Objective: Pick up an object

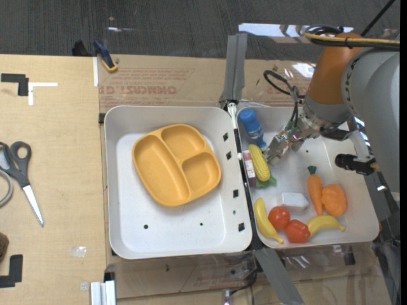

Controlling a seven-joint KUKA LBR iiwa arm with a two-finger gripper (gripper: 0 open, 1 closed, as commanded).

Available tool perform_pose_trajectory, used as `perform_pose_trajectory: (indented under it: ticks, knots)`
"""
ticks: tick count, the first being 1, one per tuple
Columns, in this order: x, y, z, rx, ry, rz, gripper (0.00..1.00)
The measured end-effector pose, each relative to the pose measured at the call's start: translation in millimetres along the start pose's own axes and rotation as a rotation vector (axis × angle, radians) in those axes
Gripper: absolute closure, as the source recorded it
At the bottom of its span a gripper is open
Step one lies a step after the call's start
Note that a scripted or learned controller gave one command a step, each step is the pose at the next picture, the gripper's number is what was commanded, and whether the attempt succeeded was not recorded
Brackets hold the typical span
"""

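1. we see the bench (51, 170), pale wood, carrying two shallow white bins side by side: the left bin (127, 234) and the right bin (362, 227).
2. we note the arm (362, 75), grey with an orange band, reaching in from the right over the upper part of the right bin.
3. the left bin holds a yellow divided plate (176, 164), lying flat and turned at a slant, near the bin's middle.
4. scissors (22, 176) with grey handles lie on the bench, well left of the bins.
5. the gripper (278, 150) hangs low in the right bin, just right of the corn cob (258, 162) and below-right of the blue bottle (251, 127). we cannot tell whether it is released or clenched; nothing shows between its tips.
6. candidate objects, all lying in the right bin: the blue bottle at the upper left corner; the corn cob below it, beside the left wall; a banana (264, 221) along the lower left; a carrot (315, 192) beside an orange pepper (334, 199); two tomatoes (287, 224) touching each other near the front wall; a second small banana (325, 224) just right of them; a small white block (294, 200) above the tomatoes.
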State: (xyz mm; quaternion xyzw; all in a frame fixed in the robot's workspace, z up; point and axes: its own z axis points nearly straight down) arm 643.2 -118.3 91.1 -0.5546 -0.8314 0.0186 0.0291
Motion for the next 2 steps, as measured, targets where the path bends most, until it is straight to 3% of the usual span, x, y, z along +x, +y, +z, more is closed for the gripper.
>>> perform_pose_trajectory:
  ticks: [1,2]
  knots:
    - [1.2,-5.1,-4.2,0.018,0.007,0.000,1.00]
    - [58.4,-25.0,-192.9,-0.061,-0.037,-0.208,1.00]
